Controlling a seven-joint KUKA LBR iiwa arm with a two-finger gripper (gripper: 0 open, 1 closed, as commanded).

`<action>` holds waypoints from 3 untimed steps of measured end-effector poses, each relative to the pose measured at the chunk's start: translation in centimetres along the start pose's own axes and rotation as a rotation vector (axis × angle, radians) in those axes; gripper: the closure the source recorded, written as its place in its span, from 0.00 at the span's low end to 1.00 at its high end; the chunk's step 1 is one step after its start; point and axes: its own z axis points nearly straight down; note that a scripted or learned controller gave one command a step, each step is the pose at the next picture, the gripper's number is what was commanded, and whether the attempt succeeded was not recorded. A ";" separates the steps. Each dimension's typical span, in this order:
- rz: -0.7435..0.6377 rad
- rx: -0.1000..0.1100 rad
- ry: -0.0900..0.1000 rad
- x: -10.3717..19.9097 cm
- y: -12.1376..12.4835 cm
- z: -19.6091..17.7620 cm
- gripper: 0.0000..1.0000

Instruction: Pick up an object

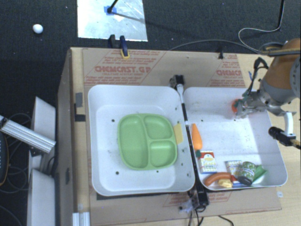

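Objects for picking lie in the right bin (263, 126), mostly along its near and left sides. An orange carrot (196, 139) lies next to the divider between the 2 bins, pointing away from the camera. Just below it there is a small red and white carton (207, 161). At the near edge of this bin a red and orange sausage-like toy (218, 178) lies beside a small printed packet (232, 166) and a dark green packet (249, 172), and these 3 are close together, partly touching. The left bin (101, 112) holds a green plate with 3 compartments (146, 141), which lies flat in its middle, and a small yellow piece (178, 133) rests at the plate's right side, near the divider. The arm (282, 74) comes in from the right, and its gripper (241, 107) is low at the far part of the right bin, well apart from the group of objects at the near edge. A small red-orange thing (234, 105) is seen just at the gripper's tip, but I cannot tell what it is, or if it is between the tool's tips, so the state of the tool is not clear. The 2 bins stand on a brown board with red printing (122, 69).
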 end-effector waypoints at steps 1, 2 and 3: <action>0.000 0.000 0.000 0.0 0.0 0.0 0.00; 0.007 0.007 0.002 0.1 -4.2 2.3 0.00; 0.005 0.004 0.002 0.0 3.5 2.2 0.00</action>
